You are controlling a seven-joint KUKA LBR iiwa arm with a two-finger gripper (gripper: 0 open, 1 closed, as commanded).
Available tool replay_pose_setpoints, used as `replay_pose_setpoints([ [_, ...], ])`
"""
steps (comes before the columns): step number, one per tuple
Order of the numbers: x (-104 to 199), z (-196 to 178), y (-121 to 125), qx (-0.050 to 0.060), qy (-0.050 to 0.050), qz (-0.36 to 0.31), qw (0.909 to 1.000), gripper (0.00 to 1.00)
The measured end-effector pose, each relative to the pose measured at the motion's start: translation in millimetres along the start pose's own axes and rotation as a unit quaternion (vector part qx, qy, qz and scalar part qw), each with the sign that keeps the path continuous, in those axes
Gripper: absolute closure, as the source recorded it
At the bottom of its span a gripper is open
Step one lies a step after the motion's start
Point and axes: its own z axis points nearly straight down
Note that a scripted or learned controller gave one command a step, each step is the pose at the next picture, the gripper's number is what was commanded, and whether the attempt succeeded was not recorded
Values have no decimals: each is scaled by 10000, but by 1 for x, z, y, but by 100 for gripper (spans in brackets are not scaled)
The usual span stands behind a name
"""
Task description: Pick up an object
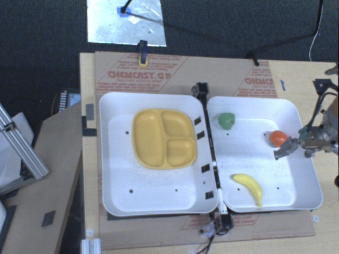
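Though curved, banana [249,187] diag., stem upper-left.

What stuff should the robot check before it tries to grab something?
1. Something to grab lies close: ok, the orange ball sits just left of the gripper.
2. Ball has room around it: ok, the green object and banana lie apart from it.
3. Gripper over the right bin: ok, near its right wall.
4. Gripper carries nothing already: cannot tell.
5. Yellow tray out of the way: ok, it sits in the left bin.
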Motion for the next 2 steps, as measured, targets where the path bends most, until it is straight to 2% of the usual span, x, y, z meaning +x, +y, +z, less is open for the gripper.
replay_pose_setpoints([
  [1,0,-5,2,-52,-13,-18,10000,0],
  [2,9,53,2,-29,-2,-9,10000,0],
])
